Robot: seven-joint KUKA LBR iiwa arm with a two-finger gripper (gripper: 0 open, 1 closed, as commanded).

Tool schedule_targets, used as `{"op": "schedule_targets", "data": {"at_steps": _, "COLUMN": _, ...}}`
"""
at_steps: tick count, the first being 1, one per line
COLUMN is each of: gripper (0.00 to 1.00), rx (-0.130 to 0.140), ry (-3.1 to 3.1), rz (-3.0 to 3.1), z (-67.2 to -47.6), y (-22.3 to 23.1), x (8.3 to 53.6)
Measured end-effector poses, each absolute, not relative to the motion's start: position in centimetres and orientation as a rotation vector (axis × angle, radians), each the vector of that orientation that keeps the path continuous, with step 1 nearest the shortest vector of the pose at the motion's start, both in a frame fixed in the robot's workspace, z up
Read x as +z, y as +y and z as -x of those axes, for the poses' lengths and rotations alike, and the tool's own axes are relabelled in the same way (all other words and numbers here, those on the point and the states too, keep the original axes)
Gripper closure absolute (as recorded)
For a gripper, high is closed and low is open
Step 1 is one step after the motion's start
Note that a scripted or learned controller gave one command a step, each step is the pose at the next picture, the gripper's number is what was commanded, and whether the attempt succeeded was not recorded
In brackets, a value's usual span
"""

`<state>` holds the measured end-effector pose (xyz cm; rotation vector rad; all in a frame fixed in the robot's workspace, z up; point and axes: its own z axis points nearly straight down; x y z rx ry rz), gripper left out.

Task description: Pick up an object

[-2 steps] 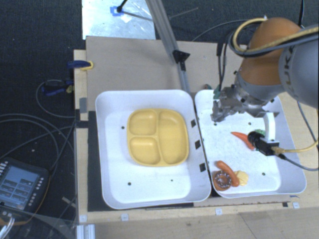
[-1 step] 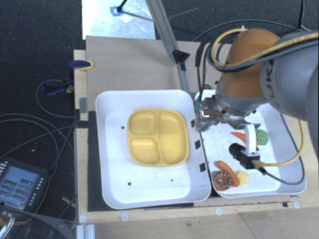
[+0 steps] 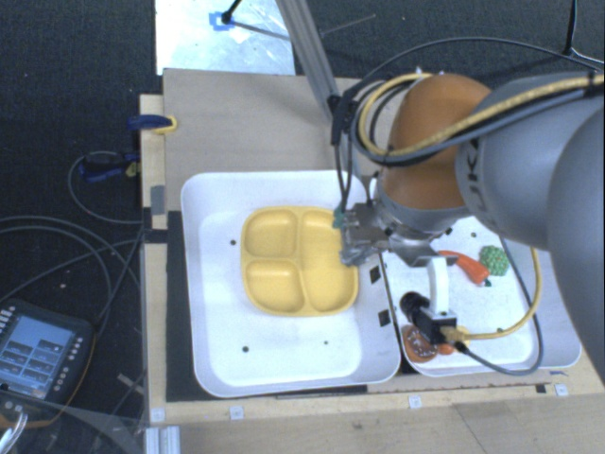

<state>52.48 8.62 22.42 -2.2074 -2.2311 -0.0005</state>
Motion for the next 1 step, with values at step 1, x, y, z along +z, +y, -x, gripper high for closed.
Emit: {"op": "schedule_targets", "data": {"at_steps": 1, "gripper": 0.0, "rx": -0.002, "ry": -2.223, "rz": 2.219, "z": -52.59, "y": 8.31, "x": 22.48}}
